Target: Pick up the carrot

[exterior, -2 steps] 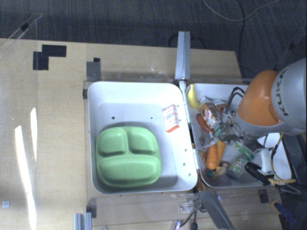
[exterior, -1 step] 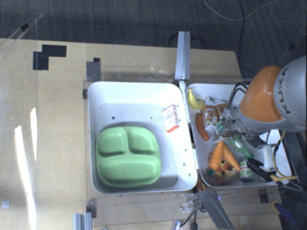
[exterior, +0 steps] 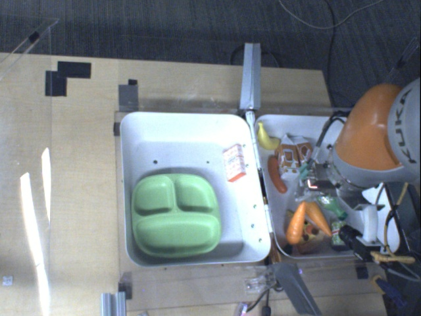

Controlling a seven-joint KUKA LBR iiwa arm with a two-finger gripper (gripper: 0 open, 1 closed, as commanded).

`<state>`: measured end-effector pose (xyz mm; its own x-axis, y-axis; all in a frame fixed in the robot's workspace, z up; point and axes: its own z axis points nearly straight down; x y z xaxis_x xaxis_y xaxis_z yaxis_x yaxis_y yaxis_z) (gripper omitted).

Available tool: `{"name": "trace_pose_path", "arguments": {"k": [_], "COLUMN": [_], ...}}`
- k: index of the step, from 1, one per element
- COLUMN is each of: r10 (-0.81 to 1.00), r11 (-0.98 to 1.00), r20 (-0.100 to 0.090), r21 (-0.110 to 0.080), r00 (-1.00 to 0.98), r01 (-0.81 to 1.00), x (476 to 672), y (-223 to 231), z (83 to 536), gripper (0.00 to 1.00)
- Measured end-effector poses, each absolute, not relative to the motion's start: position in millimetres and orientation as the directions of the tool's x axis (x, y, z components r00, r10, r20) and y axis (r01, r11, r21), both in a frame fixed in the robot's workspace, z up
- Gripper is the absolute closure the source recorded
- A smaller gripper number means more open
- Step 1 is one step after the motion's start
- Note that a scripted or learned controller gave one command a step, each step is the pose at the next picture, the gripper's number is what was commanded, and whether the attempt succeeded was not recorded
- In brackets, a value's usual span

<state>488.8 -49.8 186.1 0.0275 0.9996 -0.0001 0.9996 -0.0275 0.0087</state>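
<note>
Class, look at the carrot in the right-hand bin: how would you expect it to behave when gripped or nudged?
The carrot looks smooth and glossy, so it may slip in a pinch. Its tapered, rounded shape suggests it could roll or swing round if pushed. It lies against other items near the front of the right bin, so nudging it would probably shift them too.

Left bin [exterior: 141,127]: open floor along the far edge and far-left corner; green divided tray [exterior: 176,214] fills the near half, small carton [exterior: 234,162] leans by the right wall.
Right bin [exterior: 279,247]: crowded; banana [exterior: 265,137] in the far-left corner, sausage [exterior: 277,174] along the left wall, packet [exterior: 293,157] beside it.
Carrot [exterior: 297,221]: hemmed at the near edge by a second orange piece [exterior: 319,220] touching it.
Overhead: arm [exterior: 375,137] and gripper [exterior: 314,184] cover the right bin's right half.
</note>
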Motion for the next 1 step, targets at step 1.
{"name": "trace_pose_path", "arguments": {"k": [1], "r10": [0.977], "r11": [-0.213], "r20": [0.001], "r21": [0.004], "r00": [0.213], "r01": [0.977], "x": [488.1], "y": [-35.3], "z": [223.4], "gripper": [1.00]}}
